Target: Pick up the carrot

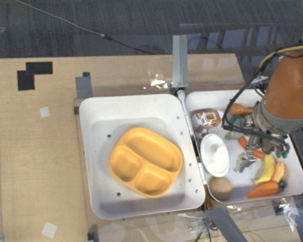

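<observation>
The carrot (262,190), orange with a small green end on its right, lies along the front wall of the right bin (302,184). My gripper (246,160) hangs low over the middle of that bin, a little above and to the left of the carrot and apart from it. It sits beside a yellow banana (265,169). The grey wrist and orange band (293,86) cover the bin's right part. Nothing shows as held.
The right bin also holds a white bowl (215,154), a brown round fruit (221,187), a brown-and-white packet (208,119), and other small orange pieces (240,109) around the gripper. A yellow divided plate (146,161) lies in the left bin (96,148).
</observation>
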`<state>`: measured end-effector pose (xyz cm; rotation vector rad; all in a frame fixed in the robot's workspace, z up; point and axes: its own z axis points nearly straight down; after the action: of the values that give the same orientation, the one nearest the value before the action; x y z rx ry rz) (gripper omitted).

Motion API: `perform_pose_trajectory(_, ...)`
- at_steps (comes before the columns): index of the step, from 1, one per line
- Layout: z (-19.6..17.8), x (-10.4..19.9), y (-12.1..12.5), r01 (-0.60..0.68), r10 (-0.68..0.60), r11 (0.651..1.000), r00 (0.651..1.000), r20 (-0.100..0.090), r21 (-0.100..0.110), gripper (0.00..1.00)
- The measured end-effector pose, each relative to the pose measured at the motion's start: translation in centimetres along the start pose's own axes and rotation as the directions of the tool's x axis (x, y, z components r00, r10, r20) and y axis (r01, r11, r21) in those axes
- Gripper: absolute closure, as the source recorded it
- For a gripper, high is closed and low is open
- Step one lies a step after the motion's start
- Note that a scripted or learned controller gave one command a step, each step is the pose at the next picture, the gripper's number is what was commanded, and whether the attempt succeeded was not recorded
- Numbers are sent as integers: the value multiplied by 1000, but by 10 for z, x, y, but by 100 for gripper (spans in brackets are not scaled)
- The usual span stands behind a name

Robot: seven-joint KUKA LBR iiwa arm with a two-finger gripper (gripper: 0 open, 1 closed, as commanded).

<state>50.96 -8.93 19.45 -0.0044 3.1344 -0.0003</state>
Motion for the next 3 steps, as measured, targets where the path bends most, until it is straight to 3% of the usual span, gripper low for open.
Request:
perform_pose_trajectory(1, 67, 2, -42, 81, -81, 997, 997, -4, 0, 0)
perform_pose_trajectory(2, 12, -47, -78, -220, 220, 976, 976, 6, 1, 0)
perform_pose_trajectory(3, 104, 1, -27, -94, 94, 996, 995, 10, 2, 0)
